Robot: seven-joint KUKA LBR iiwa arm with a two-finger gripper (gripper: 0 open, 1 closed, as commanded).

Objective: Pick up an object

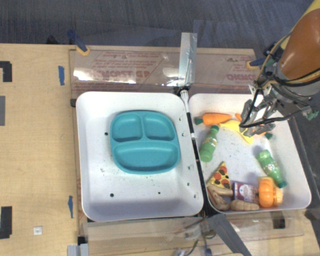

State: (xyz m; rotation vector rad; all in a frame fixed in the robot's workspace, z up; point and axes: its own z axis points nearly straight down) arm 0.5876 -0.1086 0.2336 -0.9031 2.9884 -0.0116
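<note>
Orange pumpkin (268, 192) and a pizza slice (220, 176) lie nearest in the right bin (304, 196), with two green bottles (208, 144) mid-bin. Farther back, the end effector (252, 119) hangs, fingers spread, holding nothing, over a yellow piece (244, 133) beside the carrot (216, 118). Descending squarely over the yellow piece would serve best.

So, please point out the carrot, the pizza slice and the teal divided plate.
carrot (217, 118), camera view, middle of its orange body.
pizza slice (221, 177), camera view, its topped face.
teal divided plate (145, 141), camera view, central ridge between compartments.
</note>
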